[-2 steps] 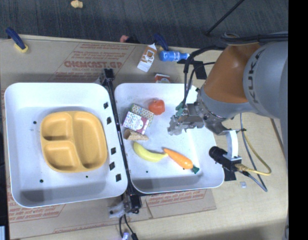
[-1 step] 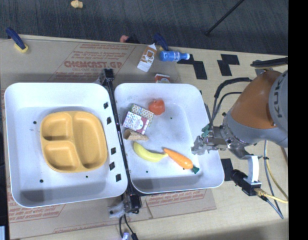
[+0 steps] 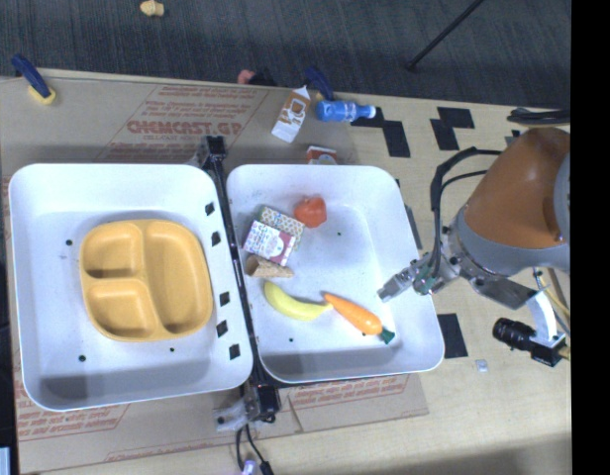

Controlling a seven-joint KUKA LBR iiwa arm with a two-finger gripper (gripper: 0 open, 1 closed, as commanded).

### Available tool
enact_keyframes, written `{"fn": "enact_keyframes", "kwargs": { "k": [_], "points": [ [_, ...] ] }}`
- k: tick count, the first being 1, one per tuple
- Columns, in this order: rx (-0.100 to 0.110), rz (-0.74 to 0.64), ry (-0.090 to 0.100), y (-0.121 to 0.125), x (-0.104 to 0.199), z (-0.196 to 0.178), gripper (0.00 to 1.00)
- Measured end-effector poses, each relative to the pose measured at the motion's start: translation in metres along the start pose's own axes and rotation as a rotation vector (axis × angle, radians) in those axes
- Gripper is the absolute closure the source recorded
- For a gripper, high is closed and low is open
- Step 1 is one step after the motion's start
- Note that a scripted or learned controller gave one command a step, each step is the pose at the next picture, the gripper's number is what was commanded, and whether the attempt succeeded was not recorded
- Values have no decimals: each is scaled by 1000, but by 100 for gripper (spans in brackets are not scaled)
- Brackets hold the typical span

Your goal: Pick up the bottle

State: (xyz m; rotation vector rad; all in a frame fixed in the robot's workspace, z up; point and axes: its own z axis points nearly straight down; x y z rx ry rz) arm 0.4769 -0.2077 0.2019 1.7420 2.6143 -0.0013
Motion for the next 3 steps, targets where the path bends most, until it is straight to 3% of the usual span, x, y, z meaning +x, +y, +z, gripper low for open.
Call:
{"fn": "enact_keyframes", "kwargs": {
  "k": [1, 2, 3],
  "points": [
    [0, -343, -1, -1, -3, -15, 100],
    [1, -588, 2, -1, -3, -8, 100],
    [2, -411, 3, -2, -3, 20, 100]
  ]
}}
